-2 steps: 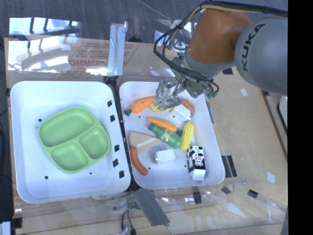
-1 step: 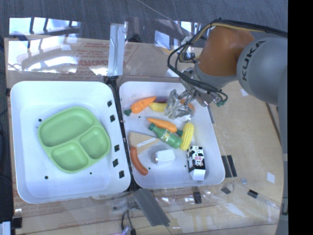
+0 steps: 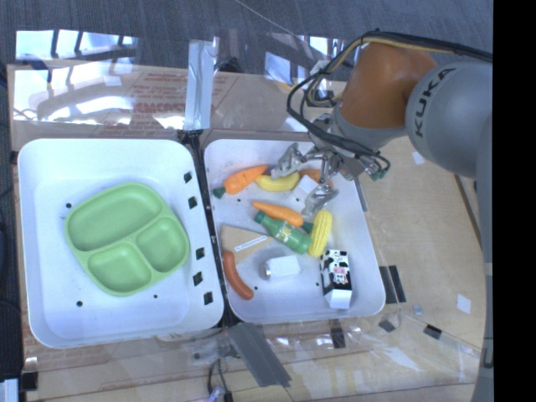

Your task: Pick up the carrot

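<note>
- Lying in the right bin [image 3: 368, 249], near its upper left corner, the carrot [image 3: 243, 180] is orange with a green leafy end pointing toward the divider; its tip touches a banana [image 3: 280, 182].
- A second, thinner orange carrot-like piece [image 3: 278, 213] rests just below, atop a green bottle [image 3: 283, 233].
- The arm [image 3: 419, 99] reaches in from the right, its orange band above the bin's upper edge.
- The gripper [image 3: 311, 172] hangs over the banana's right end, fingers spread, pinching nothing.
- The left bin [image 3: 42, 224] bears a green plate [image 3: 126, 237].
</note>
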